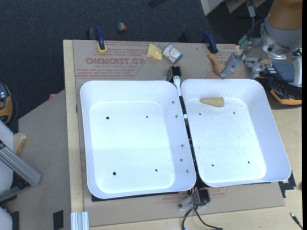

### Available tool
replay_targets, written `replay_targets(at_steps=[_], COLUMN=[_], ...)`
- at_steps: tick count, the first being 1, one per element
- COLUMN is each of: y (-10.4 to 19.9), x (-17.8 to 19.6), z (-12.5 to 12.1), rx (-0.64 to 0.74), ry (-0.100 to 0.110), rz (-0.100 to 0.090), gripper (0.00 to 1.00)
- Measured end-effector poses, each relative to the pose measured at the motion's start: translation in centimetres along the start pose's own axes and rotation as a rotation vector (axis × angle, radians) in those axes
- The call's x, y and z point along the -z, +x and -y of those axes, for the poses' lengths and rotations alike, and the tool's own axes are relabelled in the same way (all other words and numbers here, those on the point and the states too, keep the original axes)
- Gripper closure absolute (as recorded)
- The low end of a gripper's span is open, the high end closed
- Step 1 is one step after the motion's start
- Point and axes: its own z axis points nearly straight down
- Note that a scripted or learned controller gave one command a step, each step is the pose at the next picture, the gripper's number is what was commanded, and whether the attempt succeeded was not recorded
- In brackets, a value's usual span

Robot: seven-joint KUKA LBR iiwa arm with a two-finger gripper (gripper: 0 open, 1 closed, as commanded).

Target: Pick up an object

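A small tan, wedge-shaped object [212,101] lies in the right bin [268,128], close to its far wall. My gripper [233,64] hangs beyond the far rim of the right bin, up and to the right of the tan object and apart from it. The grey wrist with its orange band [287,14] rises behind it at the top right corner. Nothing is visibly in the gripper.
The left bin [96,143] sits beside the right one. On the board behind the bins lie a yellow scrap [154,51], a small box [171,53], an orange-handled piece [216,63] and two blue clamps [100,36] [208,38].
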Motion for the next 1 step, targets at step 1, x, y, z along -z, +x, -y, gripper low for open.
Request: replay_targets(at_steps=[1], y=[1.12], x=[18.40], z=[4.29], rx=[0.002], ry=[-0.021], rz=[0.003], gripper=[0.00])
